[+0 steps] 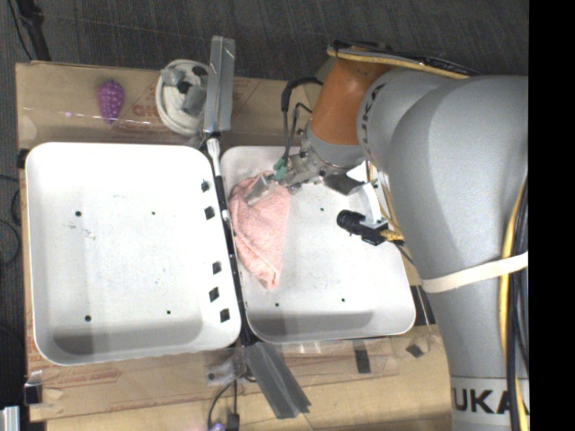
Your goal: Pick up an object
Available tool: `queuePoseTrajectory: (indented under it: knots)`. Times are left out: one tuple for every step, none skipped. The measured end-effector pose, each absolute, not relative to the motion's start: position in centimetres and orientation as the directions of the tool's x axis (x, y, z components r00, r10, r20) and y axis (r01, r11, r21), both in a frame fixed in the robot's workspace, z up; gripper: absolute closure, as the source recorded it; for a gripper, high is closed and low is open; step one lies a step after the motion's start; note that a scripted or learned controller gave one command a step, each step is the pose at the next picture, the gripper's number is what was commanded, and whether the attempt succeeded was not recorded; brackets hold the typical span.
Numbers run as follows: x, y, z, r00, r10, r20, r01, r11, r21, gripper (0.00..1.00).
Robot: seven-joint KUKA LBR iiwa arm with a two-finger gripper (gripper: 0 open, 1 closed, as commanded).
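Bins [117, 241] two; pink cloth [260, 227] one.

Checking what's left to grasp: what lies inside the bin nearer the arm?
A pink cloth lies crumpled along that bin's wall beside the other bin, with the gripper at its far end. Anything beneath the cloth or the arm is covered.

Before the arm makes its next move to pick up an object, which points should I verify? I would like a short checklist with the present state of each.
1. Object within reach: ok, a pink cloth lies in the right bin.
2. Gripper lined up with the target: ok, it is at the cloth's upper end.
3. Grasp on the cloth: cannot tell.
4. Cloth raised off the bin floor: not ok, most of it lies flat.
5. Cloth away from the bin wall: not ok, it runs close along the left wall.
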State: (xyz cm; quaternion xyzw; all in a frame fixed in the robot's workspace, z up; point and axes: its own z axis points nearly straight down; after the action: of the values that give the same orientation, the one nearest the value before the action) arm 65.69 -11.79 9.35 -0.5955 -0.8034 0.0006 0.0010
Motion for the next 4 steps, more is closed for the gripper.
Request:
queuePoseTrajectory:
  knots:
    - [65.7,-11.79,9.35,-0.291,0.957,0.001,0.957,0.291,-0.002,0.0]
    - [65.7,-11.79,9.35,-0.291,0.957,0.001,0.957,0.291,-0.002,0.0]
    - [65.7,-11.79,9.35,-0.291,0.957,0.001,0.957,0.291,-0.002,0.0]
    - [65.7,-11.79,9.35,-0.291,0.957,0.001,0.957,0.291,-0.002,0.0]
